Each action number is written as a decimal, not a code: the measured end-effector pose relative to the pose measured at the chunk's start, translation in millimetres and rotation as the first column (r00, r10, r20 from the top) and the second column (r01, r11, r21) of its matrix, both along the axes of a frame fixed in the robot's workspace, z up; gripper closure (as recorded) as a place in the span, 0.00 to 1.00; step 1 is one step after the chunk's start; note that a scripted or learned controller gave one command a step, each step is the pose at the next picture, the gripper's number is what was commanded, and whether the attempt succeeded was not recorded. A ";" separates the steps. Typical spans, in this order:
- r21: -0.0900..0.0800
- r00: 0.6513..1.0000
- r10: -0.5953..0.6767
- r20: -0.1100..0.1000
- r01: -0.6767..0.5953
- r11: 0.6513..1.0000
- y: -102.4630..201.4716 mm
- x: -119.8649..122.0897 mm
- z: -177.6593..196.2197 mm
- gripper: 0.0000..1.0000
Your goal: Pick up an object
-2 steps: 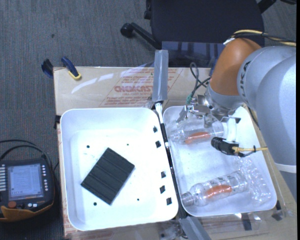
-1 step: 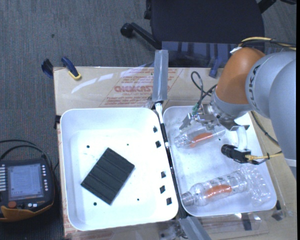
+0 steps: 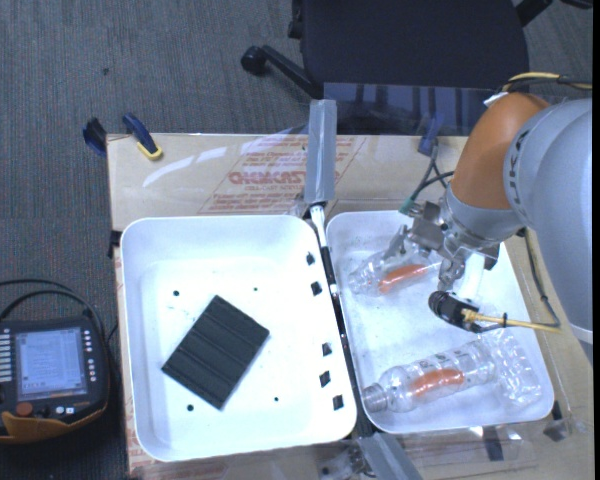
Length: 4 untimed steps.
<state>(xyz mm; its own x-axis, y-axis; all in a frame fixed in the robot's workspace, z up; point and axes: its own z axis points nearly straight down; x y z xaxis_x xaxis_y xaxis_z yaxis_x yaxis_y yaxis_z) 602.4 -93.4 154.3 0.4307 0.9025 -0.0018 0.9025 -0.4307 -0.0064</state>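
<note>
Dark grey carpet is seen around the surface (image 3: 180, 163), with an office chair (image 3: 400, 28) parked behind it and a teach pendant (image 3: 45, 368) left on the floor beside it. Two white bins are set side by side: a black ribbed slab (image 3: 216, 351) is laid flat in the left bin (image 3: 140, 268), while two clear plastic bottles with orange inside are kept in the right bin (image 3: 535, 388), one (image 3: 450, 376) near the front and one (image 3: 390, 273) further back. The claw (image 3: 450, 258) is parked right at that back bottle, though how wide it's spread honestly can't be made out, and no grip on anything can be confirmed.
</note>
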 end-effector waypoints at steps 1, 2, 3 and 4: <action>0.017 0.985 0.173 0.003 -0.173 0.985 -24.4 43.3 -33.0 0.00; 0.044 0.910 0.414 -0.013 -0.413 0.910 -73.4 41.5 -38.9 0.00; -0.011 0.857 0.516 -0.008 -0.516 0.857 -63.9 41.5 -35.8 0.00; -0.009 0.820 0.573 0.013 -0.572 0.820 -60.6 27.8 -61.1 0.00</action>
